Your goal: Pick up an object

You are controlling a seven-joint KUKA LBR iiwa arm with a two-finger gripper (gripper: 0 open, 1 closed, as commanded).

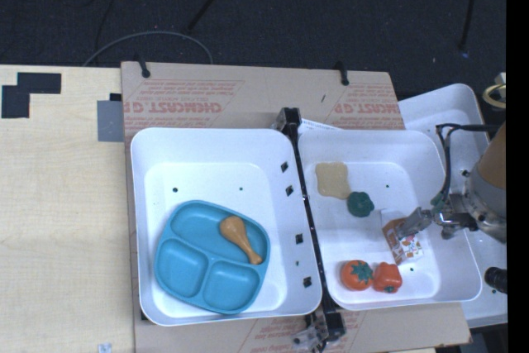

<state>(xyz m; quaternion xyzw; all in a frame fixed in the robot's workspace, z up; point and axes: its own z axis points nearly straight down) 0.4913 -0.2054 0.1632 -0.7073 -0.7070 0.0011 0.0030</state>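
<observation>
We see two white bins [273, 146] on brown cardboard [248, 99] printed with red lettering, over a pale wood bench [58, 219] marked with black and grey patches. The left bin has a bright blue tray [194, 277] bearing a tan-orange drumstick [240, 237]. The right has a beige slab [333, 179], a dark teal lump [360, 204], two red-orange tomatoes [371, 276] with green tops, and a white packet [404, 243] patterned brown and red.

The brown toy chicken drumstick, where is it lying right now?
The brown toy chicken drumstick lies on the blue divided plastic plate in the left white bin, in the plate's upper right part.
</observation>
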